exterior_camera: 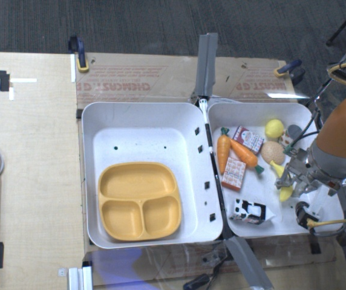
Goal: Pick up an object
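Note:
My gripper [293,183] hangs low over the right side of the right bin [254,106], the grey arm with its orange band coming in from the right. A yellow piece [285,193] lies right at the gripper's tip and another yellow bit [278,168] just left of it. Whether either is held I cannot tell. Close by are a tan round object [273,152] and a lemon [274,128]. Two carrots [222,153] [244,153] and two red-and-white cartons [248,139] [234,174] lie further left. A black-and-white cow toy [248,211] sits near the front wall.
The left bin [89,162] holds a yellow divided plate [140,198]. A grey divider bar [207,65] rises between the bins at the back. Cables and a black part [303,214] trail near the right bin's front right corner.

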Controlling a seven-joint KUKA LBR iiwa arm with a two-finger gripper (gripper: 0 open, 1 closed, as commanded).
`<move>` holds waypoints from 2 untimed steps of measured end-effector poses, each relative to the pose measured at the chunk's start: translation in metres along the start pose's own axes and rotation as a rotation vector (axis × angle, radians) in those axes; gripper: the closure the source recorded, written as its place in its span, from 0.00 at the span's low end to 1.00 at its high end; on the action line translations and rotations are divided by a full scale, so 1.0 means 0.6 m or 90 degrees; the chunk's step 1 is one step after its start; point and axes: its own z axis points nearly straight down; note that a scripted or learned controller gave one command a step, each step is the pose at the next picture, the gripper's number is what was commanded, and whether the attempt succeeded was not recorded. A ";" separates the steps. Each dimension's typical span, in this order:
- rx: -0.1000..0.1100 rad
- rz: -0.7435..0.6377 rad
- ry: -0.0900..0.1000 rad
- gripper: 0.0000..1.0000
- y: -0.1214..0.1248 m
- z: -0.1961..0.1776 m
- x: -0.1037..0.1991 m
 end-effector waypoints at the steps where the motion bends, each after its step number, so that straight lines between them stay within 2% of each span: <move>1: -0.003 0.051 0.001 1.00 -0.027 -0.151 0.092; 2: -0.003 -0.023 0.000 1.00 0.013 -0.164 0.206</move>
